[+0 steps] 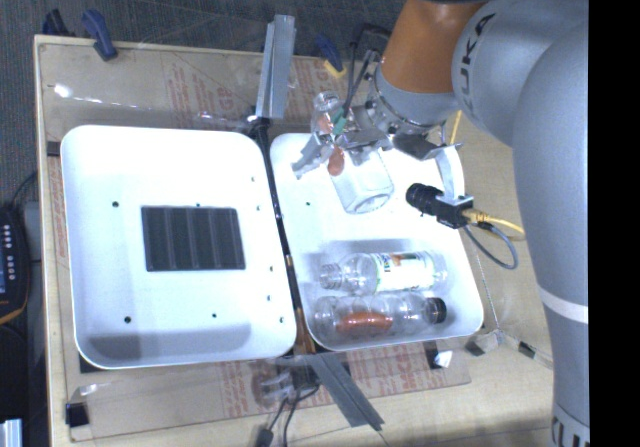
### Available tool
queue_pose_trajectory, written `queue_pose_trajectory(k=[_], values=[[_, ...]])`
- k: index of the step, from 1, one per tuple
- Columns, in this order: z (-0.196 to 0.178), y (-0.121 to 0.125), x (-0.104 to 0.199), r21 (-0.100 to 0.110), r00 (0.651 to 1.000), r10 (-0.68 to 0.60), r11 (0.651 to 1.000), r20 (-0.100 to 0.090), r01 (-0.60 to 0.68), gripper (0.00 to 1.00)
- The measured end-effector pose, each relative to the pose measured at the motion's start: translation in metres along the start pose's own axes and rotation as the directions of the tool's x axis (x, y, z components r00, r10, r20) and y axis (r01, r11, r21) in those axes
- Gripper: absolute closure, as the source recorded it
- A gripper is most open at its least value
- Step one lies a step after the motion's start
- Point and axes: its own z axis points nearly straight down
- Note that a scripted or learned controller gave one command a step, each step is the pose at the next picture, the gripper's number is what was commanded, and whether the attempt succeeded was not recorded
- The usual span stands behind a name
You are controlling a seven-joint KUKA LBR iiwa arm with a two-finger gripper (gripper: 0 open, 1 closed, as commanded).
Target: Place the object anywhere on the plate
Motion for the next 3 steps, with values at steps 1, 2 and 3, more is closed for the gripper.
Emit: queue_pose_trajectory(k=[1,2,3], values=[[-0.04,-0.025,0.076,0.002,0.996,0.094,0.996,0.001,-0.094,1.0],[-0.04,-0.025,0.076,0.002,0.996,0.095,0.996,0.001,-0.095,0.0],[-0.008,0.0,0.109,0.007,0.939,0.343,0.939,0.002,-0.343,0.0]])
